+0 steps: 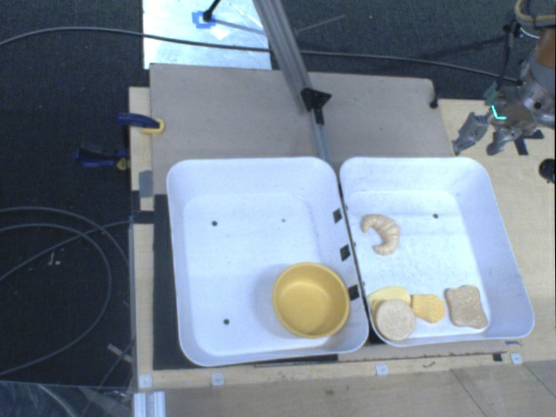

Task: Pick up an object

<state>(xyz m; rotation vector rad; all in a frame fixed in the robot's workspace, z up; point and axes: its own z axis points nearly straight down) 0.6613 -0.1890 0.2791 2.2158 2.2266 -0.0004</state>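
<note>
Right bin (pixel 499 224): croissant-shaped piece (pixel 382 232) mid-floor; at the near wall, a round cracker (pixel 396 320), a yellow piece (pixel 388 296) partly behind it, a small orange piece (pixel 428 307), a toast slice (pixel 466 306).

Left bin (pixel 187 233): yellow bowl (pixel 311 299).

Tool (pixel 486 133): above the surface past the right bin's far corner, fingers spread, nothing between them.

Step, judged: approach, no target engaged. Next move calls for travel over a bin, then descent onto one item.

Obscured: arm cut off at the frame's right; fingertip detail indistinct.
</note>
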